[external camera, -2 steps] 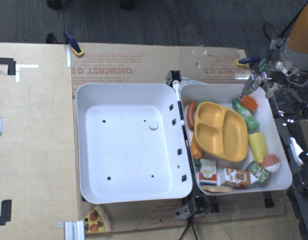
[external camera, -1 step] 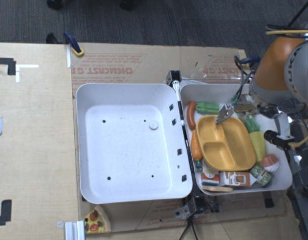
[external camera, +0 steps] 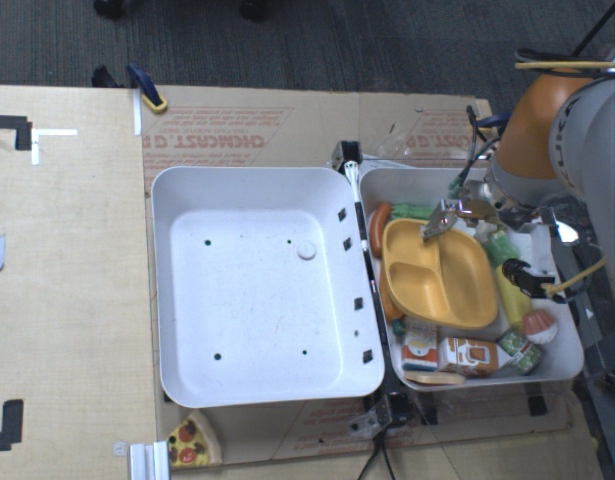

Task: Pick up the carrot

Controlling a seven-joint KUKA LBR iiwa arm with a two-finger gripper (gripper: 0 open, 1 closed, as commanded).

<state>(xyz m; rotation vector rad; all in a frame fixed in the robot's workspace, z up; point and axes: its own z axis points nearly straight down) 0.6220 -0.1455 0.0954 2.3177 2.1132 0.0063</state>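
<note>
Right bin (external camera: 572,363): holding the clutter, with the gripper (external camera: 437,222) hanging over the yellow divided plate (external camera: 442,278).
Fingers: pointing down-left; how far they are parted, and whether anything is between them, I cannot tell.
Carrot (external camera: 377,227): lying at the bin's left wall, partly tucked under the plate's rim, long axis running roughly up-down in view.
Bearing: carrot sitting left of the fingertips, near but apart.
Writing: mirrored red print showing on the cardboard (external camera: 227,136) beyond the left bin (external camera: 167,268); carton (external camera: 467,355) labels too small to read.
</note>
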